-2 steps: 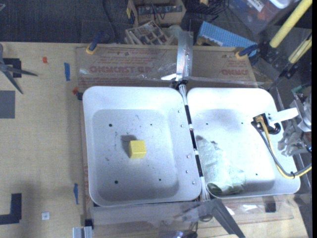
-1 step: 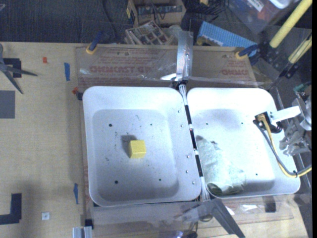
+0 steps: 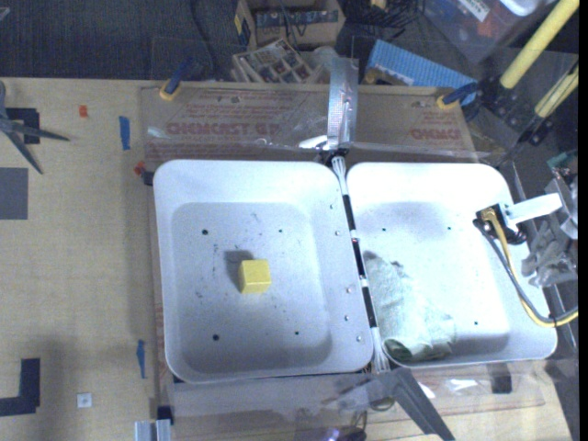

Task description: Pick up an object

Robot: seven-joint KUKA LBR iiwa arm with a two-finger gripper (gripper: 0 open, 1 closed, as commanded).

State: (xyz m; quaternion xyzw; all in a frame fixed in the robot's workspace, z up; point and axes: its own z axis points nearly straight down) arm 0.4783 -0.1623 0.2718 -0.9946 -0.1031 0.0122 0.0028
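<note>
While the claw hangs at the right bin's outer rim, I cannot tell how it is set. Nothing shows in its hold. Nearest it, across the bin floor, a rolled cloth lies along the inner wall. Well beyond, in the left bin, a yellow block sits alone, probably the easier pick.

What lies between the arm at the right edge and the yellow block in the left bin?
The rolled cloth lies in the right bin against the ridge where it meets the left bin. Both stand between the arm's end and the yellow block, though the cloth sits slightly nearer the camera.
</note>
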